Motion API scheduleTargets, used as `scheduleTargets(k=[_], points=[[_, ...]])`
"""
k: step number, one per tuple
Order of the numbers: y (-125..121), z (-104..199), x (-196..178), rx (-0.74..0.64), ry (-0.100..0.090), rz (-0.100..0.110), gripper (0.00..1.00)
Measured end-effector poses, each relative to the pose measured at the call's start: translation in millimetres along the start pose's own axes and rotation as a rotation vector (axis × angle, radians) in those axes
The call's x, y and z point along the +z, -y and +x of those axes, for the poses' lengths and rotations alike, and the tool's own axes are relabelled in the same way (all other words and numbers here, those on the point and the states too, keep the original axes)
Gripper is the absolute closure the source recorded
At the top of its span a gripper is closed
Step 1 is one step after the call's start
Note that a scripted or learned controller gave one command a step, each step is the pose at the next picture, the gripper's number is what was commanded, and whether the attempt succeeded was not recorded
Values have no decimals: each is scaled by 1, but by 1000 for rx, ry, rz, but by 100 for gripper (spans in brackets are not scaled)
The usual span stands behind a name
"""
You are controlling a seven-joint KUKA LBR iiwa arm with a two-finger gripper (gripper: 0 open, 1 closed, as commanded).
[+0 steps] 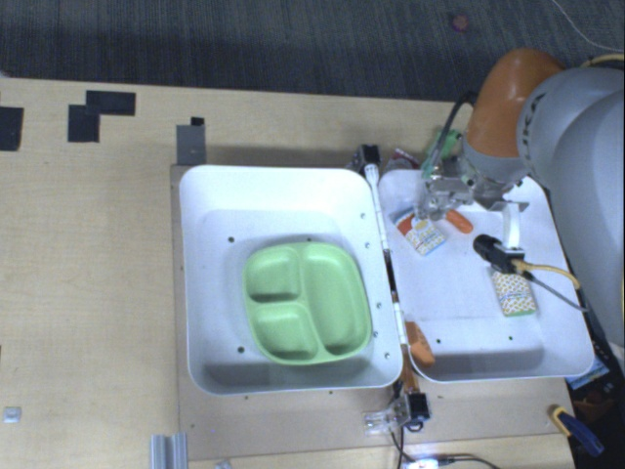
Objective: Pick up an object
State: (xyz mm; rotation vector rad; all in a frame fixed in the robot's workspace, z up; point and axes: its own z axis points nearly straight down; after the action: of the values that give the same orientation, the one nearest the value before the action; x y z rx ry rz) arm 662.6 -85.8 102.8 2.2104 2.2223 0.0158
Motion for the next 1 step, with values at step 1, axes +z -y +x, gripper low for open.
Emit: scheduleTargets(k=[1], points=[[0, 0, 1, 0, 0, -1, 0]])
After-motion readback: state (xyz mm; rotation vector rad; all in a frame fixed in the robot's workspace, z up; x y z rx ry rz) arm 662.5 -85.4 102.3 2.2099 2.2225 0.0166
